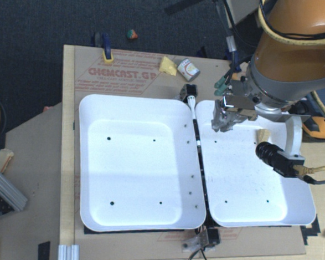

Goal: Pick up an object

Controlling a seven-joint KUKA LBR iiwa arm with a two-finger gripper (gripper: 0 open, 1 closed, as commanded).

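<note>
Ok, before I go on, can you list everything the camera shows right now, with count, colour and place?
left bin: 1, white, left on the bench
right bin: 1, white, touching the left bin's right side
tan block: 1, tan, in the right bin, far part, near the arm
yellow piece: 1, yellow, on the board behind the bins
small box: 1, white and grey, right beside the yellow piece
clamp: 1, blue and yellow, at the board's far edge
black clip: 1, black, at the far end of the seam between the bins
small ball: 1, green and orange, on the dark floor beyond the bench
arm: 1, grey with an orange band, reaching in from the right
gripper: 1, grey, over the right bin's far left corner
</note>
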